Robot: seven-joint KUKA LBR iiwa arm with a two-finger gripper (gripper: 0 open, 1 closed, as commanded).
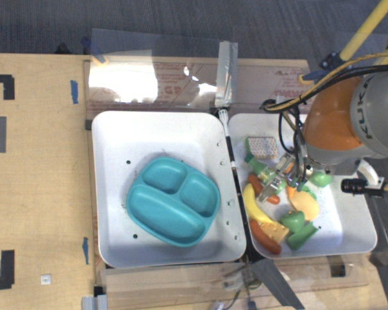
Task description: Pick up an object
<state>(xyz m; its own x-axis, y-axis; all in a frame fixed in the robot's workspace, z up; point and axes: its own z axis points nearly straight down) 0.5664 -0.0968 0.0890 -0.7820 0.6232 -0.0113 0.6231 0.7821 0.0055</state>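
Two white bins (pixel 110 237) sit on the bench (pixel 32 173). The left bin holds one teal divided plate (pixel 173 201). The right bin (pixel 355 231) holds a heap of toy foods (pixel 278 218), including one yellow banana (pixel 253 206); the heap's count is unclear.

A dark blue-grey carpeted floor (pixel 181 11) is stretching across the top of the view. Below it, the pale wooden desk (pixel 39 173) is spreading to the left, carrying black tape marks (pixel 3 86) (angular, like corner brackets) and short strips of blue tape (pixel 74 90). A clear plastic sheet (pixel 149 76) is catching bright glare behind the bins, and a yellow pole (pixel 372 18) is slanting across the upper right corner.
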